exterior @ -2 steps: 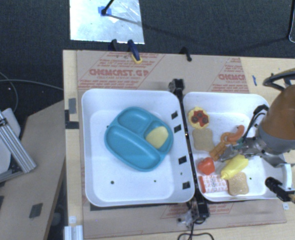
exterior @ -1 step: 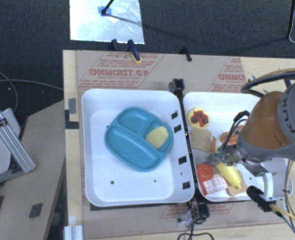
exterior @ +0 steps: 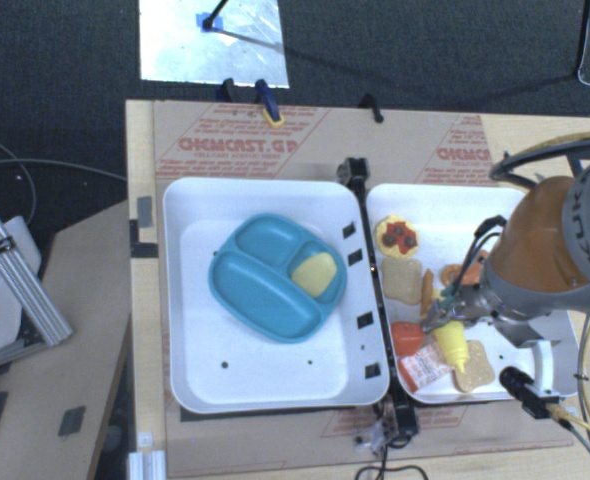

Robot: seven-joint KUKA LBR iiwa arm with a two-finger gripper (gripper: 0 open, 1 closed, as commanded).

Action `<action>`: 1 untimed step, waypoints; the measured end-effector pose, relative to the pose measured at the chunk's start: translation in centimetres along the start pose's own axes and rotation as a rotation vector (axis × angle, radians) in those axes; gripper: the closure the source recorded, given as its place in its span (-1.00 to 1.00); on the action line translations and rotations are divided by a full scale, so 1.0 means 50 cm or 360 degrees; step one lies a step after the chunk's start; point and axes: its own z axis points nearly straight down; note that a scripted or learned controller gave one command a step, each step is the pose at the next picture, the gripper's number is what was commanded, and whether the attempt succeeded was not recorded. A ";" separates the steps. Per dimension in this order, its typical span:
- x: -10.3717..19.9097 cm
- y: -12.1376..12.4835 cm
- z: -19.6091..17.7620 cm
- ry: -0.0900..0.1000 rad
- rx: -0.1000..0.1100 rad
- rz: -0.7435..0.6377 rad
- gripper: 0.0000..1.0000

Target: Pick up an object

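Observation:
My gripper [exterior: 442, 311] hangs low over the middle of the right bin [exterior: 445, 200], reaching in from the right. Directly beneath and just in front of it lies a yellow squeeze bottle [exterior: 453, 341]. A red toy piece [exterior: 406, 336] sits to its left, and a red-and-white packet [exterior: 424, 368] lies by the bin's front edge. A pale bread slice [exterior: 403, 280] and a small tart with red berries [exterior: 397, 235] lie further back. Orange pieces [exterior: 451, 274] show beside the wrist. A tan toast slice [exterior: 477, 366] rests to the right of the bottle.
The left bin [exterior: 200, 368] holds a blue divided plate [exterior: 260, 283] with a yellow lump [exterior: 315, 272] in its right compartment. A black divider with clips [exterior: 367, 268] runs between the bins. The arm's bulky body [exterior: 550, 253] covers the right bin's right side.

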 end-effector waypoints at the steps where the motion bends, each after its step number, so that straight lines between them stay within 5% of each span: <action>1: 0.105 0.215 -0.190 0.0002 -0.0022 -0.0016 1.00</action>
